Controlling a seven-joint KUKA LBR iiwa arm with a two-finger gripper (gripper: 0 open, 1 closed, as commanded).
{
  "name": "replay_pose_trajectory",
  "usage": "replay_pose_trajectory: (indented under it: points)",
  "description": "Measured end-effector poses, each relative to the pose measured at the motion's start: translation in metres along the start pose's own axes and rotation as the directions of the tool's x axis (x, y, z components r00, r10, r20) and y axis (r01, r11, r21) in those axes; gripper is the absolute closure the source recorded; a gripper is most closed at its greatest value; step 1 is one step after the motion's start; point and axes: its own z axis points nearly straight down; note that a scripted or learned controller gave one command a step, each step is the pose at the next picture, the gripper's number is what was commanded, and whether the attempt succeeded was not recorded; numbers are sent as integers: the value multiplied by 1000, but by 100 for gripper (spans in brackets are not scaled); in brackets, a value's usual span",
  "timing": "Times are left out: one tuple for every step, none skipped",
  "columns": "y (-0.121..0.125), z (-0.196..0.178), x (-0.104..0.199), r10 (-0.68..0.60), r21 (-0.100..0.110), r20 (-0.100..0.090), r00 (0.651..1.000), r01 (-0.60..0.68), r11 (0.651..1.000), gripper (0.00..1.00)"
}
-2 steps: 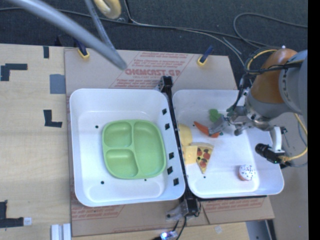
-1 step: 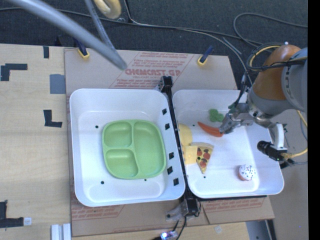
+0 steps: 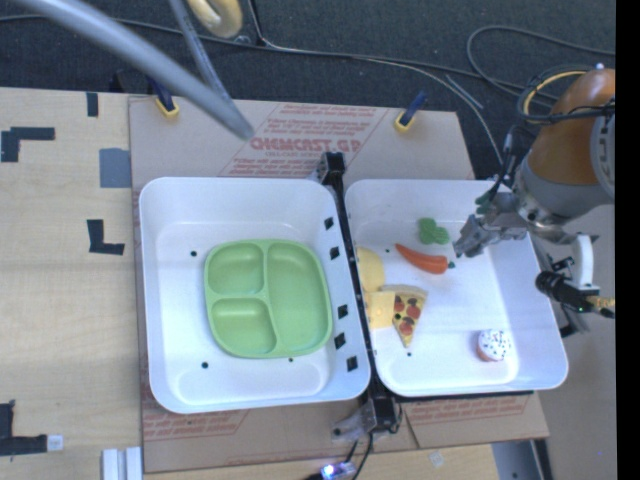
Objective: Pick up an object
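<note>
The right bin (image 3: 520,368) holds a green broccoli-like piece (image 3: 433,231), an orange-red carrot (image 3: 423,259), a yellow cheese piece (image 3: 372,286), a pizza slice (image 3: 407,314) and a white and pink round toy (image 3: 494,345). My gripper (image 3: 468,245) hangs over the bin's upper right part, just right of the carrot's tip and the green piece. Nothing shows between its fingers.
The left bin (image 3: 170,368) holds a green divided plate (image 3: 268,297). A black divider (image 3: 345,268) runs between the bins. Cables lie on the dark floor behind, and a grey pole (image 3: 130,43) crosses the upper left.
</note>
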Motion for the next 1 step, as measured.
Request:
replay_pose_trajectory:
  points:
    - [-3, -50, 9, -2, -1, 0, 1000, 2, 1000, 100]
